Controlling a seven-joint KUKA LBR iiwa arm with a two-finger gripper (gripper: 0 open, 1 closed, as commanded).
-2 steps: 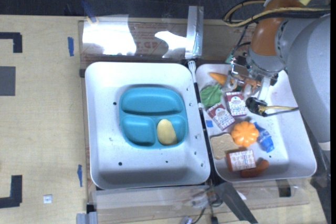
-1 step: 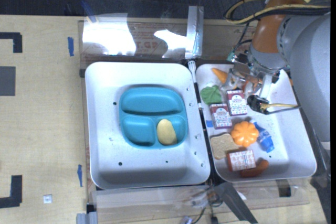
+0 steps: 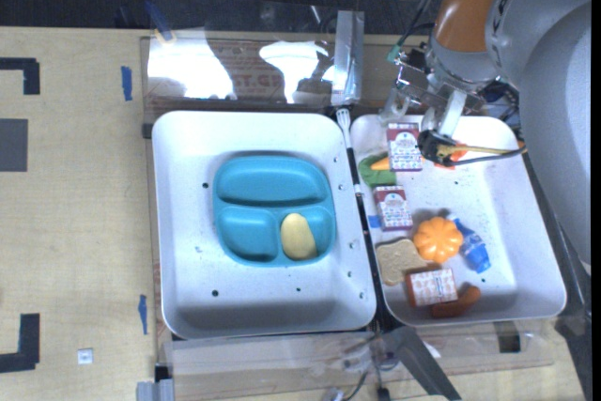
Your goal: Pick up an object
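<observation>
End effector [image 3: 420, 113] hovers over right bin's [image 3: 512, 202] far corner, near a carton [image 3: 404, 148]; grip state cannot be told. The adjacent carrot [image 3: 377, 164] may foul the grasp.

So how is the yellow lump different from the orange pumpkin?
The lump is pale yellow and egg-shaped; the pumpkin is orange and squat. The lump lies alone in the blue tray in the left bin; the pumpkin sits in the crowded right bin. Both are small and rounded.
</observation>
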